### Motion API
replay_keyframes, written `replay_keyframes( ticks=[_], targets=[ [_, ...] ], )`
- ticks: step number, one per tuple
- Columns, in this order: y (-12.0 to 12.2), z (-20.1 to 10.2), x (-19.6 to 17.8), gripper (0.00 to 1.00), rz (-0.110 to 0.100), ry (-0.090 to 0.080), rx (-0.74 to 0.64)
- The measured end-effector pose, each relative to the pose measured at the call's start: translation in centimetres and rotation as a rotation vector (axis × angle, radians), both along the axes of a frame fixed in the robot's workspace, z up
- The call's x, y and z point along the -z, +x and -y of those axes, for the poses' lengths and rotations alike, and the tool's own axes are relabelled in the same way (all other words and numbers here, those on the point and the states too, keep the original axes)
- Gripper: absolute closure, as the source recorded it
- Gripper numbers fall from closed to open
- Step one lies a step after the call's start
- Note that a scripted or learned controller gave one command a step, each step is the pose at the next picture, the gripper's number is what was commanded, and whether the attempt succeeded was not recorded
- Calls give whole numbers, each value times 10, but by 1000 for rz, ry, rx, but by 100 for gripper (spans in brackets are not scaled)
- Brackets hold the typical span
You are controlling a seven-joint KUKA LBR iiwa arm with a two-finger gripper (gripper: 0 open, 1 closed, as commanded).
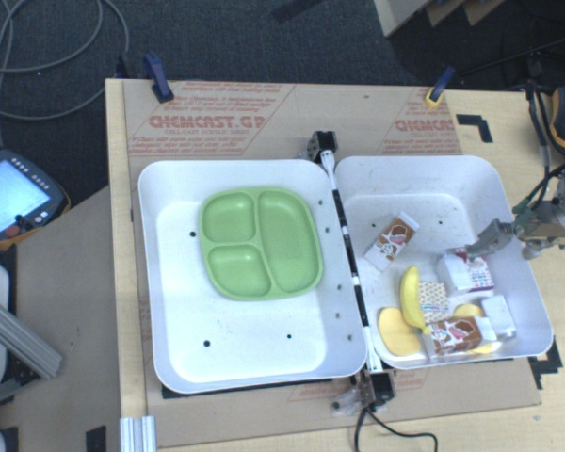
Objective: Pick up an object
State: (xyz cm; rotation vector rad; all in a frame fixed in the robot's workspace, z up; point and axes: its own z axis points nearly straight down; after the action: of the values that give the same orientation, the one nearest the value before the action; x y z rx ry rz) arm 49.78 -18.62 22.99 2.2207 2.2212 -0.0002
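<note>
Grey fingers [487, 238] are reaching in from the right over the right white bin [424, 182], hovering just beside the red-and-white wrapped packet [468, 274]; can't tell if they are open or closed. Nothing is sitting between them. Yellow plastic banana [411, 298] is lying near the bin's front, long axis running front-to-back, slightly curved. Same bin is also holding three more printed snack packets, one [392, 241] alone near the centre, plus a yellow round piece [399, 332]. Left white bin [169, 290] is carrying one green three-compartment plate [261, 243]. Both bins are sitting on the cardboard-covered tabletop [217, 111].
</note>
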Motion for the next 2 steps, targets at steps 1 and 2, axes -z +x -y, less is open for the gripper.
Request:
replay_keyframes(
  ticks=[1, 2],
  targets=[
    [-14, -57, 132, 0, 9, -1, -1],
    [-15, -86, 142, 0, 13, -6, 1]
  ],
)
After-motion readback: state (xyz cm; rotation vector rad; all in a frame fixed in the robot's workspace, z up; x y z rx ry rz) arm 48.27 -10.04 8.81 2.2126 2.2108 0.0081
